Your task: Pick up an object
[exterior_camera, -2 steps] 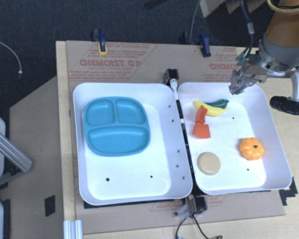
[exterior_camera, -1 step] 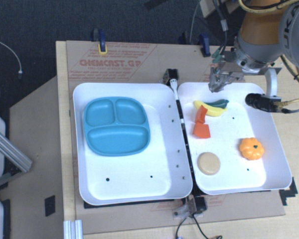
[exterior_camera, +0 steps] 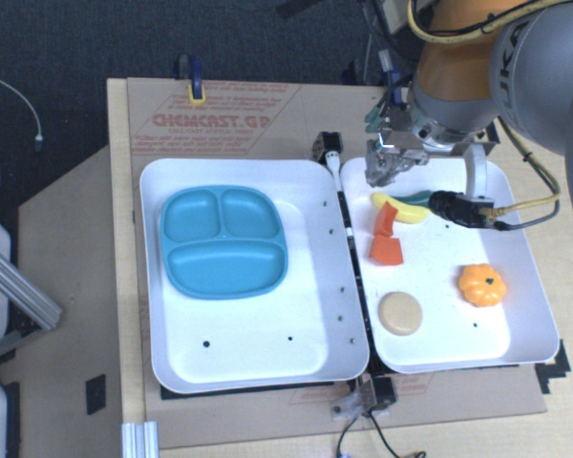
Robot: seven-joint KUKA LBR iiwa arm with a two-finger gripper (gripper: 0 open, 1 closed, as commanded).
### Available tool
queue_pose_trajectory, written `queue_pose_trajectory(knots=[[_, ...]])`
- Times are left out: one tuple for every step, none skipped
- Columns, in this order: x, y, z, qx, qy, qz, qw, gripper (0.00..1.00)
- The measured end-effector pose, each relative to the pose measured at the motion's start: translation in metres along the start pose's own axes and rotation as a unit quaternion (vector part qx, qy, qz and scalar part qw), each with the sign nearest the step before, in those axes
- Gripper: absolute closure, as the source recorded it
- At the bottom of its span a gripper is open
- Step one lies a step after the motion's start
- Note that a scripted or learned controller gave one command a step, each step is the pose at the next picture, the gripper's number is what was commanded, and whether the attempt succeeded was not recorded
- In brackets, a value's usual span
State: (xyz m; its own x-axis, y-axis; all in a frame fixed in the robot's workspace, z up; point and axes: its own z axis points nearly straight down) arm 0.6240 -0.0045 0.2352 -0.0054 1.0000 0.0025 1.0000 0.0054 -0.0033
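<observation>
My gripper (exterior_camera: 386, 172) hangs over the back left part of the right bin (exterior_camera: 525, 342), just above a yellow banana-shaped toy (exterior_camera: 406, 209) with a green end. Nothing shows between its fingers. Two red pieces (exterior_camera: 386, 235) lie just in front of the banana. A beige round disc (exterior_camera: 399, 313) sits near the bin's front left, and an orange pumpkin toy (exterior_camera: 482, 285) sits toward the right.
The left bin (exterior_camera: 258, 361) holds a blue divided plate (exterior_camera: 224, 240) in its back half. A ridge with black clips (exterior_camera: 349, 237) separates the two bins. The brown board (exterior_camera: 134, 132) under them carries a blue-yellow clamp (exterior_camera: 196, 79) at the back.
</observation>
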Motion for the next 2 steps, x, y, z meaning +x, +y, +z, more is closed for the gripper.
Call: queue_pose_trajectory(knots=[[0.049, -0.007, 0.011, 0.000, 0.000, 0.000, 1.0000, 1.00], [0.096, 0.003, 0.007, -0.002, -0.001, 0.000, 1.0000, 1.00]])
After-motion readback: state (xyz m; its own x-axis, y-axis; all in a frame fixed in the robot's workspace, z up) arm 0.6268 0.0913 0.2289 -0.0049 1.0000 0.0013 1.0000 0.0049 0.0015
